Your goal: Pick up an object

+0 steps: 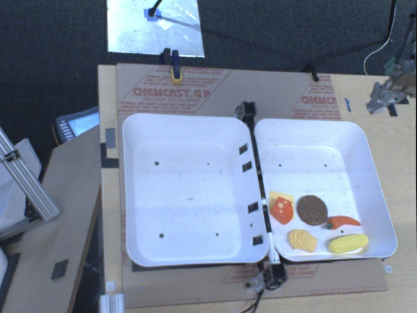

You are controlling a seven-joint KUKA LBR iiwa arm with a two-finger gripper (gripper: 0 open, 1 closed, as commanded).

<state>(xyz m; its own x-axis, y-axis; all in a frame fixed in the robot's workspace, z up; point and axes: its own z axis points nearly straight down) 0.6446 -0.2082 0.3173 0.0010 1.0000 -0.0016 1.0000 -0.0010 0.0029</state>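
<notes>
The gripper (386, 99) hangs at two o'clock, off the right bin (352, 135); its grip state, I cannot tell.

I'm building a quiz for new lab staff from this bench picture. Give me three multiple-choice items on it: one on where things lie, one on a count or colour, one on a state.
1. Where do the objects lie?
A. Near corner of the right bin
B. Middle of the left bin
C. On the bench

2. How many objects are in that bin?
A. Two
B. Five
C. Eight

3. What is the gripper's state?
A. Clamped on the corn
B. Pressing the brown disc
C. At the view's right edge, away from the objects

Answers:
1 A: all cluster in the right bin near its front edge.
2 B: red-yellow piece, brown disc, red pepper, yellow waffle piece, corn.
3 C: the gripper sits beyond the bin.
</notes>
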